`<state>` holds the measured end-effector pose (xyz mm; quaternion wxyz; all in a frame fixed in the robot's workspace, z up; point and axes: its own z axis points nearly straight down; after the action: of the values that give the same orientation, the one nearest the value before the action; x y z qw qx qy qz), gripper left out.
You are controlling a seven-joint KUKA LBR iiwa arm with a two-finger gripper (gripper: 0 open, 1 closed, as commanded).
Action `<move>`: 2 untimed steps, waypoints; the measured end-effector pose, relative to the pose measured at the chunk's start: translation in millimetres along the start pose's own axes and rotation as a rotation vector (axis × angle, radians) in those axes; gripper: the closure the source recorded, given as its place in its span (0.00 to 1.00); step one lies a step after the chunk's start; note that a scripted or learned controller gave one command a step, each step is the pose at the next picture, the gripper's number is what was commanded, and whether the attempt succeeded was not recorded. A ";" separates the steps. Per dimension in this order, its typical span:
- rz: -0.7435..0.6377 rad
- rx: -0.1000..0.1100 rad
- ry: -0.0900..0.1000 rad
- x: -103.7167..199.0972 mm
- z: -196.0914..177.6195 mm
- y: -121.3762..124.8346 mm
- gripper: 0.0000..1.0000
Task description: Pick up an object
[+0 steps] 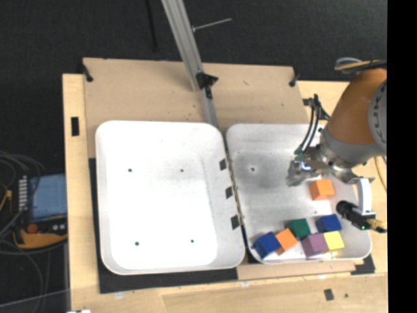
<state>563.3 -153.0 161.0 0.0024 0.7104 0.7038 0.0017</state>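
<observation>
The right bin holds several small blocks. An orange block lies by itself near the bin's right side. Along the front edge sit a blue block, a second orange block, a green block, a purple block, a yellow block and another blue block. My gripper hangs over the right bin, just left of and above the lone orange block. Nothing shows between its tips.
The left bin lies beside the right one, their rims meeting at mid-bench. A slanted metal pole rises from behind the bins. Cables and a blue box sit off the bench at the left.
</observation>
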 end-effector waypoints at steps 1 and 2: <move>-0.013 -0.003 -0.001 0.9 -61.0 9.9 1.00; -0.014 -0.002 -0.001 -0.1 -115.3 11.8 1.00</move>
<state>574.4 -153.1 276.4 0.0034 0.7055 0.7087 0.0022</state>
